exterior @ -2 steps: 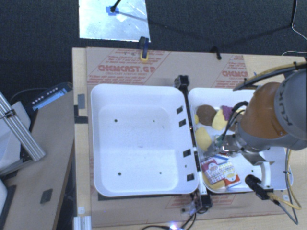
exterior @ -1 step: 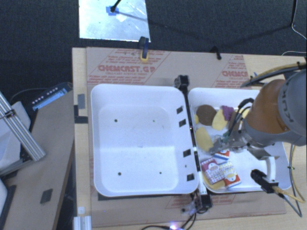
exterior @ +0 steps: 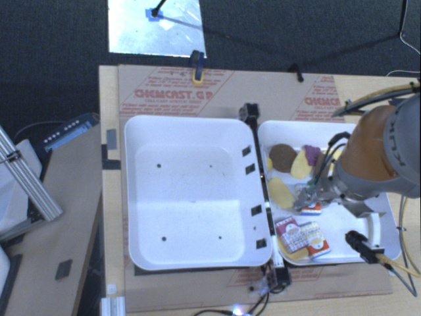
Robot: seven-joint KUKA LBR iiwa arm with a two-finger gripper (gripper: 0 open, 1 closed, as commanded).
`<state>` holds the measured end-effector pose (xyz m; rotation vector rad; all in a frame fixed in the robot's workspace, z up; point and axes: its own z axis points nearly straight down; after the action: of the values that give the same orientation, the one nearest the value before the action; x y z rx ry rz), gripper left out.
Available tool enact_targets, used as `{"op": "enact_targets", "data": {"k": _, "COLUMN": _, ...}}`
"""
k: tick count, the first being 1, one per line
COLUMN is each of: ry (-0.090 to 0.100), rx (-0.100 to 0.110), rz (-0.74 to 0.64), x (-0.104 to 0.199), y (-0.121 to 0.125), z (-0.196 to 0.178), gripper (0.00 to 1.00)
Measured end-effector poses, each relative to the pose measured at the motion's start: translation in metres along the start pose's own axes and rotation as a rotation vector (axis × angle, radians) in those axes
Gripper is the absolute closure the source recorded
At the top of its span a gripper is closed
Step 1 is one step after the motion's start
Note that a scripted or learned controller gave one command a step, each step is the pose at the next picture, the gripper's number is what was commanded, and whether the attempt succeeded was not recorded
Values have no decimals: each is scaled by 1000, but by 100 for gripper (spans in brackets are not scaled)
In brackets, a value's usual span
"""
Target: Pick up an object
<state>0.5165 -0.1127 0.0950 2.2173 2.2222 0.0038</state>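
1. a kuka arm (exterior: pixel 378 153) reaches into the right bin (exterior: pixel 388 242) from the right, its jaws (exterior: pixel 309 201) low over a tight cluster of objects near the bin's left wall; whether the jaws are wide, narrow or closed on anything cannot be told from this slanted view

2. the risk, as judged from here: the pieces are crowded, with a yellow piece (exterior: pixel 281 193) just beside the jaws and a small red-and-white item (exterior: pixel 312 209) right under them, so a closing grip could catch 2 things at once, or pinch an edge and let it slip on the lift

3. a second hazard is the bin wall close to the cluster, which leaves little room for a finger on that side

4. the likeliest target, the red-and-white item, lies directly at the jaw tips, apparently touching them; contact cannot be confirmed

5. a brown round piece (exterior: pixel 283 157), a purple piece (exterior: pixel 310 154) and a colourful packet (exterior: pixel 299 236) sit near but apart from the jaws; the left bin (exterior: pixel 191 189) stands alongside on the surface
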Motion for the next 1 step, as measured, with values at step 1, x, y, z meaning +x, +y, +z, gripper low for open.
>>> {"op": "enact_targets", "data": {"k": 1, "ry": 0, "rx": -2, "rz": -5, "x": 23, "y": 28, "z": -37, "gripper": 100}}
